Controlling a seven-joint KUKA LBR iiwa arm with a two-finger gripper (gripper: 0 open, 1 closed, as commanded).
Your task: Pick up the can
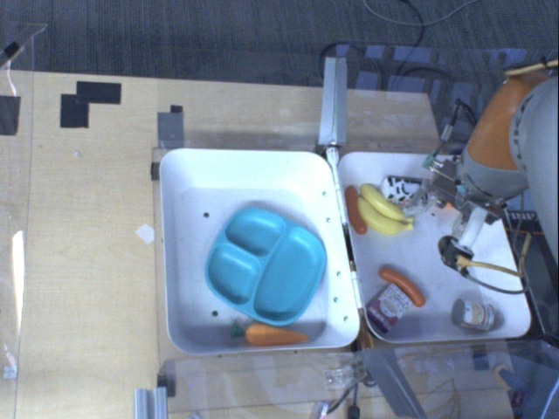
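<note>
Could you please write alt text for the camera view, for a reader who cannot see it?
A grey and orange robot arm reaches over the right bin, which holds bananas, two sausages and a can lying on its side. The left bin holds a blue plate and a carrot.

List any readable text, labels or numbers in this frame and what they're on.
None can be read.
Can, lying in the right bin: label with a pale patch, too blurred to read.
Small jar in the same bin: label too small to read.
Black-and-white patterned item by the bananas: blotches, not lettering.
</note>
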